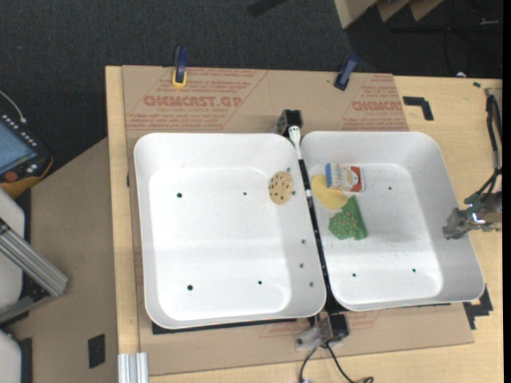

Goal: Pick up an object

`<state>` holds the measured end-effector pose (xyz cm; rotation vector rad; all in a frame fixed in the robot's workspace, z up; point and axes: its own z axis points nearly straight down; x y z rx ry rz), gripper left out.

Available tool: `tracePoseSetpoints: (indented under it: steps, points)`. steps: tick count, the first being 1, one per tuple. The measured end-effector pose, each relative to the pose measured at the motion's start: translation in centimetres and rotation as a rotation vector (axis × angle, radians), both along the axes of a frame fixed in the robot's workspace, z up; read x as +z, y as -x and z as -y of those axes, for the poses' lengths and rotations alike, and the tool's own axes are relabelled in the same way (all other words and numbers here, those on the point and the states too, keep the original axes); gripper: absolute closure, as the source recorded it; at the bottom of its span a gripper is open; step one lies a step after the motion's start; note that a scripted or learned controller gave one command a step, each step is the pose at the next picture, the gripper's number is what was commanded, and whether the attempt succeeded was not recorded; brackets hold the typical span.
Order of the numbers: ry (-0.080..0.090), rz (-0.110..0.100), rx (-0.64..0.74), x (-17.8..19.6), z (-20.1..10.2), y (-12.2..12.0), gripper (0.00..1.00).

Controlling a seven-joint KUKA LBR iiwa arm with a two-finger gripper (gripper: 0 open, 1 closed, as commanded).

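A round tan cookie-like disc with dark specks (280, 187) lies in the left bin (160, 214), close to its right wall. In the right bin (415, 278), near the left wall, three items cluster together. A white carton with red and blue print (345, 177) lies flat at the back. A yellow rounded piece (326, 192) touches its front left corner. A green knobbly piece (348, 223) lies just in front of the yellow one.
The bins rest on a brown cardboard sheet (239, 94) held by two blue clamps (180, 64) at the back. A small grey metal fitting with a cable (465, 219) sits at the right bin's right rim. Dark floor surrounds the bench.
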<state>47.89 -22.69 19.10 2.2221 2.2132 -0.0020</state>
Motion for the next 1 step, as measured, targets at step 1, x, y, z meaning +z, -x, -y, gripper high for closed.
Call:
tracePoseSetpoints:
  steps: [1]
  points:
    - [-0.011, -0.006, 0.014, -0.43, -10.59, -0.09, 1.00]
